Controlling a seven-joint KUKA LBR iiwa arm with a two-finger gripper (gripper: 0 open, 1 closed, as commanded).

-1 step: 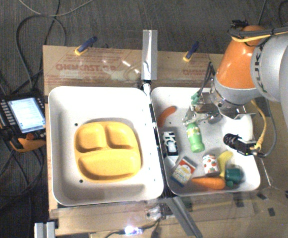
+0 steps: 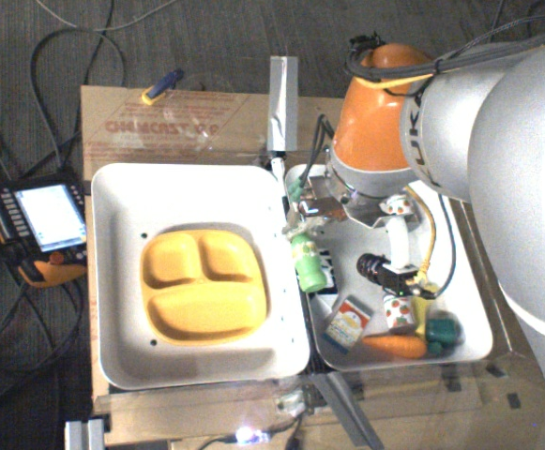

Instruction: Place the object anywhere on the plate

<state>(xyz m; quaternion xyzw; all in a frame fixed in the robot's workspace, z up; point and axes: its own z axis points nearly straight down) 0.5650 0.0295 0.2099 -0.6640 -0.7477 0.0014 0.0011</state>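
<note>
The hand [image 2: 302, 216] hangs over the green bottle [image 2: 307, 262] in the right bin [image 2: 474, 340] — open or closed, I cannot tell; the yellow plate [image 2: 204, 284] lies in the left bin [image 2: 113, 251].

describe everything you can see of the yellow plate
The yellow plate is a rounded-square tray that looks like smooth plastic, split by raised ridges into three compartments: two smaller ones at the far side and one wide one nearer the camera. It lies flat in the middle of the left white bin, with nothing in it.
</note>
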